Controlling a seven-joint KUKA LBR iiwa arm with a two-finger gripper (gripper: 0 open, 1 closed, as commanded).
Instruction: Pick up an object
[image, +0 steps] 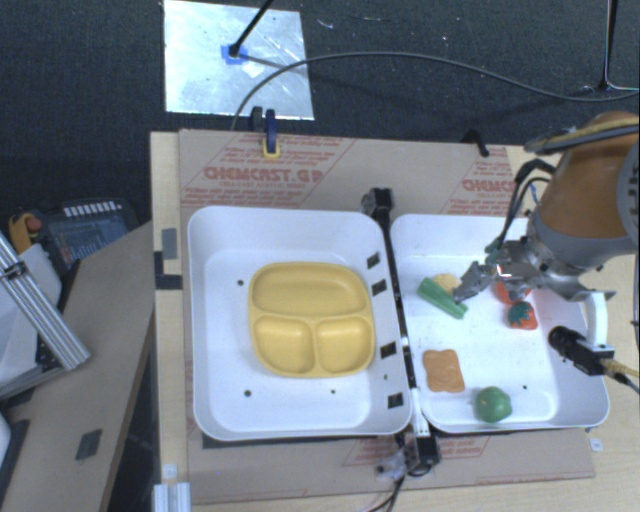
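Nearest the camera, a green ball (492, 403) sits close to the front wall of the right bin (575, 408). Just behind it and toward the divider lies an orange-brown slab (443, 370), flat on the bin floor. Farther back, a green block (440, 297) lies slantwise near the bin's left wall, with a small yellow piece (446, 283) touching its rear end. A red and green item (520, 314) rests toward the middle of the bin, partly under the arm.

From the right edge the arm reaches in, and its pincer (478, 281) hangs low over the bin, its fingers narrowly parted, tips just beside the green block and yellow piece; nothing shows between them.

Across the divider, the left bin (215, 300) holds a yellow compartment tray (305, 318) at its centre. Both bins sit on the table (330, 165).
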